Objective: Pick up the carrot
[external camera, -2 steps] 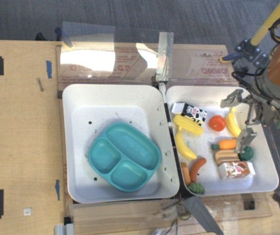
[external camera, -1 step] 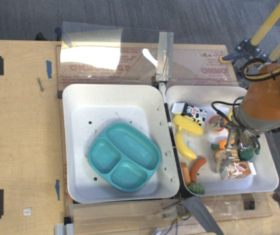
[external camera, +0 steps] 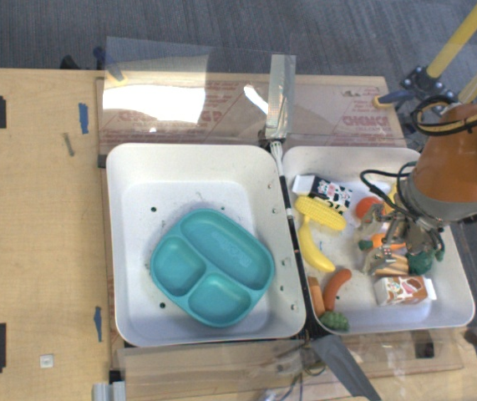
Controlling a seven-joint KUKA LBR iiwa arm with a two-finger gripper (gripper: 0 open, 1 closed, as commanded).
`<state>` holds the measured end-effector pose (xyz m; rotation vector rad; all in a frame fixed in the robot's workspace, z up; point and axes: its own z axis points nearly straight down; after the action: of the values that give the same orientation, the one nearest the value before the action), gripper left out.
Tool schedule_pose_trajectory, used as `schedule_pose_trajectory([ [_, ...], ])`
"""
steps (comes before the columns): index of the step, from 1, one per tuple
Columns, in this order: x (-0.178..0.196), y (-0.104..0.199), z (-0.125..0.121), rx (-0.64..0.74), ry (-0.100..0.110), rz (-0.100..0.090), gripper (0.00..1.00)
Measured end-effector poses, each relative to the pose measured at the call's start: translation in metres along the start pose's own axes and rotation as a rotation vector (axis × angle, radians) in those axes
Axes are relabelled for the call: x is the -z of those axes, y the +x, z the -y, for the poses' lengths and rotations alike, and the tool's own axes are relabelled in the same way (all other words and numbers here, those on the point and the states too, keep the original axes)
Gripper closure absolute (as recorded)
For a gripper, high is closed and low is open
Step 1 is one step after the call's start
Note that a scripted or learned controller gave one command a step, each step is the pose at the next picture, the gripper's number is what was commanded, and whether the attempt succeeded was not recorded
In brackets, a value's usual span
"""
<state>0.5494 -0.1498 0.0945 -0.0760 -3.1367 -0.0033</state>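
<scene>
The carrot point(external camera: 315, 296) is a slim orange piece lying along the left wall of the right bin point(external camera: 459, 307), near the front, with a green leafy top point(external camera: 334, 321) at its front end. My gripper point(external camera: 388, 249) is down in the same bin, well to the right of the carrot, among a cluster of small toys. Small orange and red pieces point(external camera: 369, 210) lie right by it. Nothing can be made out as held by it.
The right bin also holds a black-and-white carton point(external camera: 332, 192), a corn cob point(external camera: 320, 213), a banana point(external camera: 315, 251), a reddish sausage point(external camera: 337, 283), a small box point(external camera: 403, 291) and a green toy point(external camera: 423, 262). A teal divided plate point(external camera: 211, 266) lies in the left bin point(external camera: 129, 224).
</scene>
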Motion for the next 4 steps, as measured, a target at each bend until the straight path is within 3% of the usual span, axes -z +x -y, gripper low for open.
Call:
schedule_pose_trajectory([
  [1, 0.094, 0.047, -0.071, -0.056, 0.0, 0.015, 1.0],
  [2, 0.178, 0.074, -0.123, 0.045, 0.001, 0.017, 1.0],
  [3, 0.186, 0.072, -0.123, 0.045, 0.002, 0.02, 1.0],
  [4, 0.248, -0.006, -0.093, 0.179, 0.003, 0.012, 1.0],
])
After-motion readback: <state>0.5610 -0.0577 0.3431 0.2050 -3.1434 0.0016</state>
